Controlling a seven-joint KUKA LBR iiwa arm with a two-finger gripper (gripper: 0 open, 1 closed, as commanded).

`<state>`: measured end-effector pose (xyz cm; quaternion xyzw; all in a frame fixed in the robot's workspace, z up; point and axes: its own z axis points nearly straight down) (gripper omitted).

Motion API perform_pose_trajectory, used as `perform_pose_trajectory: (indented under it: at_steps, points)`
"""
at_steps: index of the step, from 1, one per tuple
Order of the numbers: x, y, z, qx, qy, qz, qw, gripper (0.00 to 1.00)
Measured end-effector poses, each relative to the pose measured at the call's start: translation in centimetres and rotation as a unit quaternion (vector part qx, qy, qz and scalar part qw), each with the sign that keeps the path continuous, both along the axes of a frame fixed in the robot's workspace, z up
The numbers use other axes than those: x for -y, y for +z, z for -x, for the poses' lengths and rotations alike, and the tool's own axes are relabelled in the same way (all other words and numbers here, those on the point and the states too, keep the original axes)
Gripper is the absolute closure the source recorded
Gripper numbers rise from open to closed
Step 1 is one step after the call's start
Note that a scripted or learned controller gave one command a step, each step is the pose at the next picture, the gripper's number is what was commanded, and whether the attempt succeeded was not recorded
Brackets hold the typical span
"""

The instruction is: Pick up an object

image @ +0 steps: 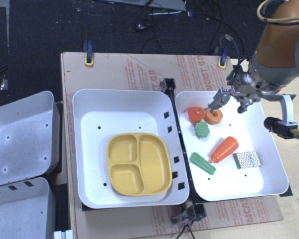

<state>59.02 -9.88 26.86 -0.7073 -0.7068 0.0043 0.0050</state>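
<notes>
Dark floor with loose cables surrounds the bench; two white bins sit side by side on a clamped board. Left bin (84, 108) holds just a yellow divided tray (138, 164), so it likely serves as the drop side. Right bin (269, 180) carries the pickables: red piece (195, 114), orange ring (214, 117), green knobbly ball (202, 130), orange carrot (224, 149), green pod (203, 163), patterned block (247, 159). Gripper (220, 99) hangs low over the far end, just beside the ring; jaw state cannot be told. Ring or red piece looks the likely target.
</notes>
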Motion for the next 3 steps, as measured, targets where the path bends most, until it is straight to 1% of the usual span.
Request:
perform_pose_trajectory:
  at_steps: [1,2,3]
  points:
    - [0.0,0.7,-0.2,0.006,0.001,0.0006,1.0,0.0]
    - [0.1,-3.9,0.6,0.006,0.0,0.0006,1.0,0.0]
    - [-0.2,-10.0,0.0,0.005,0.0,0.0003,1.0,0.0]
